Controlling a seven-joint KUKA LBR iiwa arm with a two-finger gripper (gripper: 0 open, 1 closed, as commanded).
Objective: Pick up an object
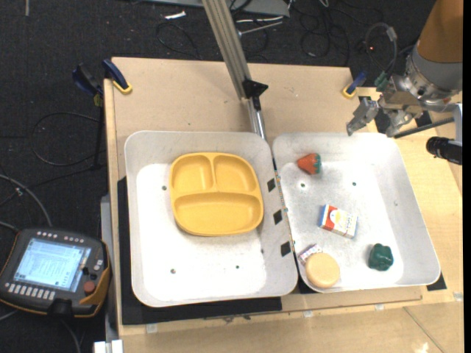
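Observation:
The right bin (401,179) holds a red strawberry with a green top (310,163), a small white box with red and yellow print (338,220), a round tan bun (322,271) and a dark green pepper (380,257). My gripper (379,121) hovers above the far right rim of that bin, well away from every object. Its fingers are open with nothing between them. The strawberry lies to the gripper's left and nearer the camera.
A yellow divided plate (216,193) lies in the left bin (147,271). A slanted metal pole (228,35) crosses the far side of the bench. A teach pendant (51,267) sits on the floor at left. Clamps sit at the bench's far corners.

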